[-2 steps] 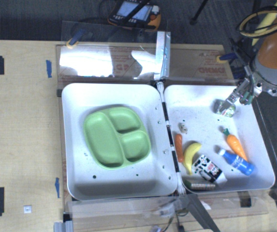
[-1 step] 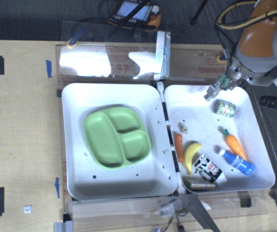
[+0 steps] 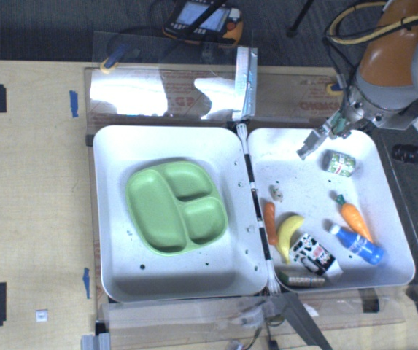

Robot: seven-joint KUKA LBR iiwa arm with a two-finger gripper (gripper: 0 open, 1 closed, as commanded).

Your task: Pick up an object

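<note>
My gripper hangs over the back part of the right bin, coming down from the grey and orange arm at the upper right. Just right of it and slightly nearer lies a small green and white can, apart from the gripper. Further forward in the same bin are an orange carrot, a blue bottle, a yellow banana, a black and white cow-patterned box and a thin orange-red stick by the left wall. I see nothing held by the gripper.
The left bin holds a green divided plate. A small pale bit lies mid-bin on the right, and a brown stick lies at that bin's front edge. A clear plastic panel stands behind both bins.
</note>
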